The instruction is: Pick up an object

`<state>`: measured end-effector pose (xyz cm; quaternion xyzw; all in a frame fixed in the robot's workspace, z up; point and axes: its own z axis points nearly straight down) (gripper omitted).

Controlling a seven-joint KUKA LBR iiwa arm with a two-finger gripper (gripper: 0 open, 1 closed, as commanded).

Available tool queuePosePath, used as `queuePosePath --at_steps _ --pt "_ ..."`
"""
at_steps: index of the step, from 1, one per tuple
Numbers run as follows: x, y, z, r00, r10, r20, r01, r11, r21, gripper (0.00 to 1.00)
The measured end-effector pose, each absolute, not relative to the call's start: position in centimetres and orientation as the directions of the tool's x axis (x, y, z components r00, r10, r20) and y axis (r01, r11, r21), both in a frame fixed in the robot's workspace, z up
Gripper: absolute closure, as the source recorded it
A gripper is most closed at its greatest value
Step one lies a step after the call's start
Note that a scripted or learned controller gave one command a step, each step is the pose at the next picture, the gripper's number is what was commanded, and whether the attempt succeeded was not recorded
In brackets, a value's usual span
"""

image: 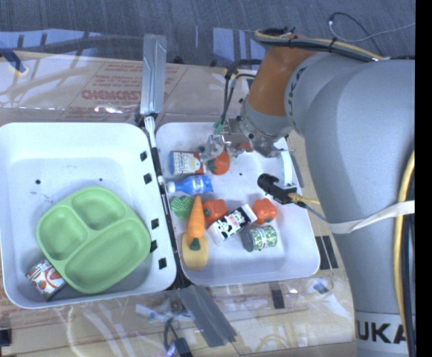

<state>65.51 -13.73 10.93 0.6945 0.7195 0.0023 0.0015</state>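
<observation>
Taking the green three-compartment plastic plate (94, 238) in the left white bin (7, 169) as landmark: one red-and-white can (44, 280) touches its near-left edge. Right of it, in the right white bin (305, 255), lie one carrot (195, 222), one blue bottle (192, 186) and one green can (260, 238), tightly packed, so a grasp may jostle neighbours or slip. Farthest, the gripper (219, 146) hovers by an orange ball (219, 163); whether it is parted I cannot tell.

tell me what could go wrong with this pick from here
The gripper sits over tightly packed toys in the right bin: the orange-red piece touches the small carton, so a grab may nudge or catch both. It is also near the bin's back wall, where a finger could clip the rim.
</observation>
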Motion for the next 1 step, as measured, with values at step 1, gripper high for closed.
queuePosePath --at_steps 1 --pt "65.76 -6.09 20.45 -0.009 1.0 0.001 1.0 0.009 0.001 1.0"
